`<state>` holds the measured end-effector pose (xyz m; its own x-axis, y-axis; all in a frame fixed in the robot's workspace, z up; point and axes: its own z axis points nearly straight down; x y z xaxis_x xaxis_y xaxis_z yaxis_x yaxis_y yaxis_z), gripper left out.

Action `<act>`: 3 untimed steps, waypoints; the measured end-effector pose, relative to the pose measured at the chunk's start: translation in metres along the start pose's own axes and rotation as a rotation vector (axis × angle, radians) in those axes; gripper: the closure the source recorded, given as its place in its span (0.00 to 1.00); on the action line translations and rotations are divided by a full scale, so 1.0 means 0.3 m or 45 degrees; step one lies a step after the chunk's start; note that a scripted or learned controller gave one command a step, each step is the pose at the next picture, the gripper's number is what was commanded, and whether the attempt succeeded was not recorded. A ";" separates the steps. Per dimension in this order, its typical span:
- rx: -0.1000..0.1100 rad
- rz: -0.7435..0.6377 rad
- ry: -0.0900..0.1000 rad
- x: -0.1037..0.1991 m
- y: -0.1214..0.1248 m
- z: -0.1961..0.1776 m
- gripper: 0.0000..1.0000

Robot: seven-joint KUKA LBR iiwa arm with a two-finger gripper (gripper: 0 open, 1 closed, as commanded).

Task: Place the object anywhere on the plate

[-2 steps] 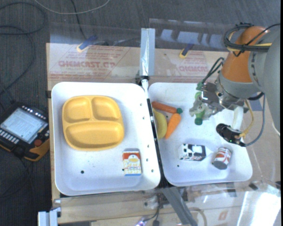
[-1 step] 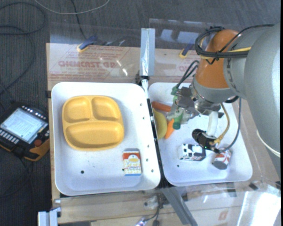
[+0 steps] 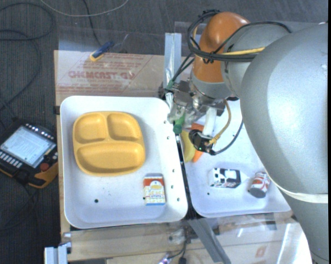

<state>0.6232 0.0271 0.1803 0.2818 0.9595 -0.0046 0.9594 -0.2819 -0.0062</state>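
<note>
Plate (image 3: 108, 143): you see it yellow, sectioned, in the left bin (image 3: 83, 208).
Carton (image 3: 154, 190): just right of and below it.
Gripper (image 3: 183, 126): over the bins' seam; you can't tell its opening.
Carrot (image 3: 197, 155): orange, beneath the gripper, right bin (image 3: 231, 202).
Car (image 3: 225, 177), can (image 3: 258, 184): further right.

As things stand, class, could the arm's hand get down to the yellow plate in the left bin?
Probably yes. The plate lies open in the left bin with nothing on it, and the hand hangs just past its right side, near the divide.

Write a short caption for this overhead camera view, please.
Robot gripper hovers at the seam between two white bins; a yellow divided plate waits in the left bin.
</note>
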 end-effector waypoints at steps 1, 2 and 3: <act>-0.003 -0.143 -0.003 0.228 0.059 -0.033 1.00; -0.003 -0.338 -0.003 0.436 -0.004 0.023 1.00; -0.004 -0.338 -0.004 0.435 -0.004 0.023 0.00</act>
